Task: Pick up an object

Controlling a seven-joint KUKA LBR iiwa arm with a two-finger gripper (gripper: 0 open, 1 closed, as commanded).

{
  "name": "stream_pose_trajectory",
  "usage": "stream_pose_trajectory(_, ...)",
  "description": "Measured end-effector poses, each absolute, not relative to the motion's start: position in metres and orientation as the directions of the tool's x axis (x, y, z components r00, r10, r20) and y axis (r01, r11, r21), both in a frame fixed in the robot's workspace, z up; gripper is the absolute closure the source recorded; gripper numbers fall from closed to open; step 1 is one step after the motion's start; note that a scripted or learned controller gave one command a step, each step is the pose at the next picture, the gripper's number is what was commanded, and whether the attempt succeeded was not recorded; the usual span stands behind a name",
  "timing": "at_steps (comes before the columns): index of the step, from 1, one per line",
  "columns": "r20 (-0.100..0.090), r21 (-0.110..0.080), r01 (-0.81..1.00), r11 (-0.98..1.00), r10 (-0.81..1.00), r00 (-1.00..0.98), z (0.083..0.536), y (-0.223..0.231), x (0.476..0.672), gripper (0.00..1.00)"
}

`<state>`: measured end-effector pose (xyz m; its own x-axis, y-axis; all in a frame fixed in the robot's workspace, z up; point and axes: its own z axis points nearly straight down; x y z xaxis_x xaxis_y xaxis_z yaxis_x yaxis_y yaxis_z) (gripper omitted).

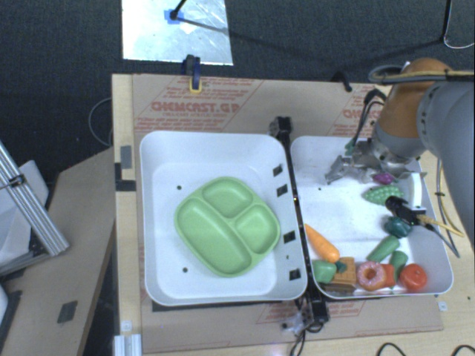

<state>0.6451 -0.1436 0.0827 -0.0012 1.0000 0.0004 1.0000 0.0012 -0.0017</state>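
My gripper (338, 172) hangs over the upper left part of the right bin (326, 154), fingers spread open and pointing down-left with nothing between them. Toy foods lie to its right and below it. A purple piece (384, 177) and a knobbly green piece (382, 195) sit just right of the wrist. A dark teal piece (397, 225) and a green pod (382, 248) lie lower. Along the bin's front edge are an orange carrot (323, 243), a brown cracker (344, 274), a pink donut (369, 274) and a red tomato (413, 276).
The left bin (167, 162) holds a green divided plate (226, 226). A black divider with clips (289, 199) runs between the bins. The arm's orange band (404, 102) and grey link come in from the upper right, with cables along the right rim.
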Motion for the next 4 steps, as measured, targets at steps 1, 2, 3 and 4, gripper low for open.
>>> stream_pose_trajectory(1, 0.000, 0.005, 1.000, 0.001, 1.000, -0.001, 0.096, -0.144, 0.647, 1.00)
stream_pose_trajectory(2, -0.001, 0.007, 1.000, 0.000, 1.000, 0.000, 0.152, -0.147, 0.639, 1.00)
stream_pose_trajectory(3, -0.002, 0.010, 1.000, 0.005, 1.000, -0.005, 0.217, -0.143, 0.641, 1.00)
stream_pose_trajectory(4, 0.000, 0.004, 1.000, 0.005, 1.000, -0.005, 0.225, -0.142, 0.642, 1.00)
